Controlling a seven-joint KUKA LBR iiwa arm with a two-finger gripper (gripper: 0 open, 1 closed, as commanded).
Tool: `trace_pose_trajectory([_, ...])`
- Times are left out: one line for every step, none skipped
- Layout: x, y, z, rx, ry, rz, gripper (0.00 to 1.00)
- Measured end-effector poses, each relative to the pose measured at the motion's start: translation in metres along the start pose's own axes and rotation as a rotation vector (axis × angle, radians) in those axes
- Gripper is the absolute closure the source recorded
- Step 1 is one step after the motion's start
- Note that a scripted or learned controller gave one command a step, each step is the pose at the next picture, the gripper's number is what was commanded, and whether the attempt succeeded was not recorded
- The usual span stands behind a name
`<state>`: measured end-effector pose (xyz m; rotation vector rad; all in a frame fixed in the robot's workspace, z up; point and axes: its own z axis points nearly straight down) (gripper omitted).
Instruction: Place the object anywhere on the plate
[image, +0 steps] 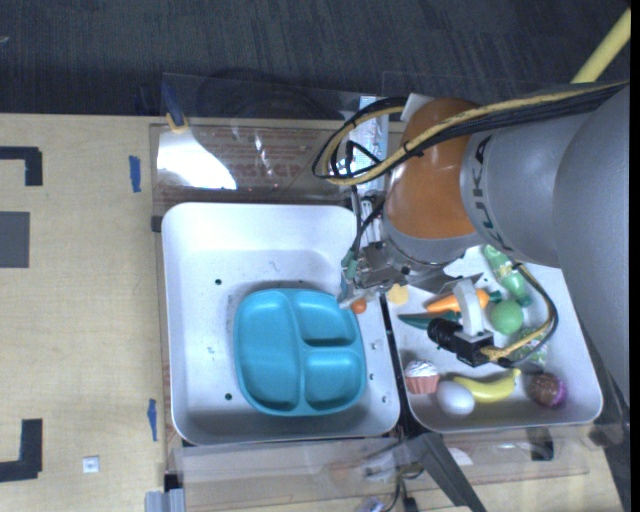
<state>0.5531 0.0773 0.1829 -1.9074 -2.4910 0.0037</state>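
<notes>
Toys crowd the right bin (585, 385) — banana (490, 387), egg (455, 398), cupcake (421, 377) — partly hidden by the arm (520, 150). Hand (358, 290) blurred beside the blue plate (298, 350) in the left bin (200, 260) — its state I cannot tell.

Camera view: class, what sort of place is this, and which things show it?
Probably a robot test bench: a grey arm over two white bins, a blue plate in one, toy food such as a banana in the other.
</notes>
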Motion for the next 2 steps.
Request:
trace_pose_trajectory([0.0613, -0.0269, 0.0174, 0.000, 0.000, -0.020, 1.00])
trace_pose_trajectory([0.0594, -0.0266, 0.0167, -0.002, -0.001, -0.017, 0.00])
